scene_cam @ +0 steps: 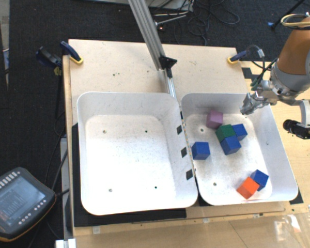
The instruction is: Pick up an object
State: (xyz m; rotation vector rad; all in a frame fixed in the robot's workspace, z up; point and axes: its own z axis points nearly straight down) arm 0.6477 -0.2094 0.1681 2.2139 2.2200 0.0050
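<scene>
From my station I am seeing the claw point(247, 109) hanging over the far right part of the right bin point(277, 154), just inside its far rim; I cannot tell how it is set, as its tip is too small and dark against the bin. No block is showing in it. The grey arm point(289, 76) with its orange band is reaching in from the bench's right edge.

Nearest the claw, a purple block point(214, 119) is lying in the far middle of that bin. Just beside it toward the near side, a green block point(225, 133) is sitting touching two blue blocks point(231, 144), one to its right and one at its near side. Another blue block point(200, 150) is lying apart from them, near the bin's left wall. In the near right corner, an orange block point(247, 188) is resting against a further blue block point(259, 179).

The left bin point(88, 112) is sitting alongside on the bench point(124, 66).
</scene>
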